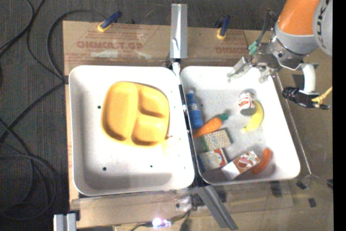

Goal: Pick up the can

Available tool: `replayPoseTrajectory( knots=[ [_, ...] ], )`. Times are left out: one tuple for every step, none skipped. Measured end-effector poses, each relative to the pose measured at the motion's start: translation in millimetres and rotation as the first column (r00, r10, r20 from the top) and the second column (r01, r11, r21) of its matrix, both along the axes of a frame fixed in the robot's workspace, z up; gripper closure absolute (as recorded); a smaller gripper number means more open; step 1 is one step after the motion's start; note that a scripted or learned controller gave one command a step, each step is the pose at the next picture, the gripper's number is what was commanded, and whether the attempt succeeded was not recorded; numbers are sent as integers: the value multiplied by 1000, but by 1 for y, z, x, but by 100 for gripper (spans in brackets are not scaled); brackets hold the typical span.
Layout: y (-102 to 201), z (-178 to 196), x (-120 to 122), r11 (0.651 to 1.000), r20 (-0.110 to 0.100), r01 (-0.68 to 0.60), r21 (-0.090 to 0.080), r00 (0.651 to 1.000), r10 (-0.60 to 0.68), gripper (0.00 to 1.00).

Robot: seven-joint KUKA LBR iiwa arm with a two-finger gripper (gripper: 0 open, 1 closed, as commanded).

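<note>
Bench: two bins [81,132] | one can [246,100] | end effector [250,69] open, holding nothing

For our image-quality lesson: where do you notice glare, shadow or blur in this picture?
Camera view: a bright glare spot on the bench front edge; soft shadow along the near inner wall of the left white bin; the small red-and-white can looks slightly blurred, label unreadable; the metal end effector casts no distinct shadow.

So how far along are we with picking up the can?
Nothing looks done yet: the can stands in the right bin, touching the banana. In hand: the gripper is over the bin's far edge, just beyond the can, its fingers spread and holding nothing. Left: descend, close on the can, lift.
</note>
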State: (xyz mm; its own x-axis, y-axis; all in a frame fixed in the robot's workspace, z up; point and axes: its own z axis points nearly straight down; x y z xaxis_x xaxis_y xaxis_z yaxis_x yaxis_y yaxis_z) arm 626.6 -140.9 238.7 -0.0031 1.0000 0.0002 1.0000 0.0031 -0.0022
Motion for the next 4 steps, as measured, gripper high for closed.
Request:
replayPoseTrajectory(
  knots=[
    [-4, -129, -3, 993, 2, 117, 1, 993, -117, 0],
    [-63, -148, 11, 989, 15, 147, 6, 989, -148, 0],
    [-64, -139, 10, 989, 13, 147, 0, 989, -147, 100],
    [-63, -140, 10, 989, 13, 146, 1, 989, -146, 0]
  ],
)
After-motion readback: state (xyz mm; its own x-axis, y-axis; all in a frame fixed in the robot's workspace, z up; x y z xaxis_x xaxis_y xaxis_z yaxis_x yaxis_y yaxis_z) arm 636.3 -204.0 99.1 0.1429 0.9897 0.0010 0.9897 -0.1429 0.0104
